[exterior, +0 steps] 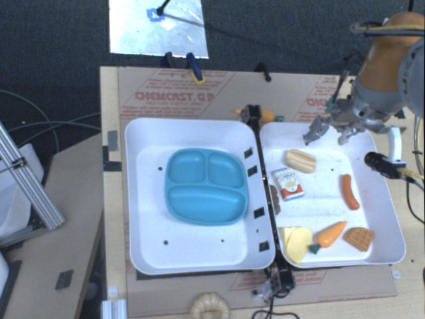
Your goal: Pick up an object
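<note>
My pincer (331, 131) hangs over the back edge of the right bin (382, 201), fingers spread apart, nothing between them. One fingertip (312, 136) points down-left, the other sits just to its right.

Right bin contents, relative to the pincer:
- bread roll (300, 159): closest item, just in front of the left fingertip and slightly left of it, not touching.
- small carton (289, 183): in front of the roll, near the divider between the bins.
- sausage (350, 191): in front of the pincer and to its right, lying lengthwise toward the front, well apart from the fingers.
- carrot (329, 235): near the front of the bin, tilted, green end toward the left.
- waffle (359, 238): just right of the carrot, front right corner.
- yellow cheese-like piece (296, 242): front left corner, beside the carrot's green end.

Left bin (149, 191) holds a blue divided plate (205, 185), lying flat near the middle, well apart from my pincer.

Both bins sit on a cardboard sheet (174, 93) on the desk (73, 178).
</note>
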### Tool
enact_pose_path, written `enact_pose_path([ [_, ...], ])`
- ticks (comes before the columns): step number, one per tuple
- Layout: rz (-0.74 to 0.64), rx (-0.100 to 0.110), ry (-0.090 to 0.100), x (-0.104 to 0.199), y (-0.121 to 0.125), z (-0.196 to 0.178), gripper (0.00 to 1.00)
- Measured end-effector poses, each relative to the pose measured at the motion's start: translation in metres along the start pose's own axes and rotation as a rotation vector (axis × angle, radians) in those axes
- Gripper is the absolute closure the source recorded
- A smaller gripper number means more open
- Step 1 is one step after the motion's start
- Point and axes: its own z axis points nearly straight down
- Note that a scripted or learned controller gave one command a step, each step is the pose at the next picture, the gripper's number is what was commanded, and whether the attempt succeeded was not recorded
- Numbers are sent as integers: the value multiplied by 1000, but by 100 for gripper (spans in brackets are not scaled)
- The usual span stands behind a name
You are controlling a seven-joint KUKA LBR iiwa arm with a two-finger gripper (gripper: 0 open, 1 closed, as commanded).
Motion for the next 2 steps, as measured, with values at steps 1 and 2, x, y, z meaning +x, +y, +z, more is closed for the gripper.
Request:
enact_pose_path([
  [1, -2, -13, -2, 0, 3, -8, 0],
  [2, -1, -10, -2, 0, 3, 33, 0],
])
